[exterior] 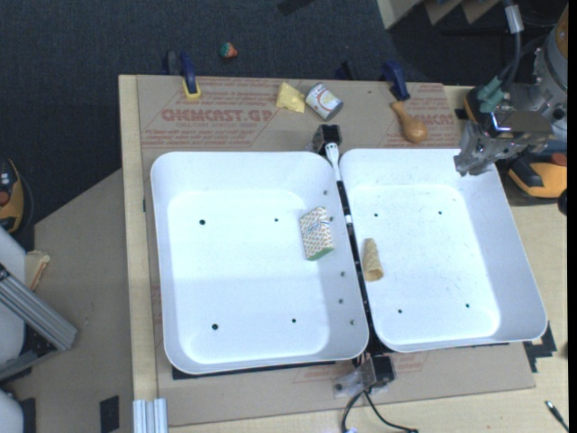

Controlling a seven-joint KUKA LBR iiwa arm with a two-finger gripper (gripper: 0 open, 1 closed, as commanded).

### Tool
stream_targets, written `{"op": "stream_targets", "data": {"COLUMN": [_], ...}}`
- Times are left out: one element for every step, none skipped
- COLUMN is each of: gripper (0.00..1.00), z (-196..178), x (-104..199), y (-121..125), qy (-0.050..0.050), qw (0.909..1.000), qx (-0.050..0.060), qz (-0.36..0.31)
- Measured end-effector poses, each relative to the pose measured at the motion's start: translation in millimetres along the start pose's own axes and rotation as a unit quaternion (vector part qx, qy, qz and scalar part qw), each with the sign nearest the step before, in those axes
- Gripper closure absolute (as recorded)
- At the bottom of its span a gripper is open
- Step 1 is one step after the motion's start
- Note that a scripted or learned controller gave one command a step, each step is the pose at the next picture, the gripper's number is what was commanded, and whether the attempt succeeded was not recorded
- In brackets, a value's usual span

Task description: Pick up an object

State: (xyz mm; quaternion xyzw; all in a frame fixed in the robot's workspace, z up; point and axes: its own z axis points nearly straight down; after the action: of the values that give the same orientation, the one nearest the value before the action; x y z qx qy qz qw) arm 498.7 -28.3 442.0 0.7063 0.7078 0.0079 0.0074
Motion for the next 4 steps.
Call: {"op": "stream_targets", "data": {"gripper": [1.00, 1.00, 1.00, 1.00], "z": [-1, 53, -103, -89], "x": [-107, -59, -71, -203], "y": [-21, -21, -16, -19], "qy": [-0.003, 0.001, -0.002, -0.004], "qw": [0.9999, 0.9999, 1.0000, 0.9999], "qx": [0.008, 0.014, 0.000, 0.009], "qz": [0.007, -0.001, 0.001, 0.008]}}
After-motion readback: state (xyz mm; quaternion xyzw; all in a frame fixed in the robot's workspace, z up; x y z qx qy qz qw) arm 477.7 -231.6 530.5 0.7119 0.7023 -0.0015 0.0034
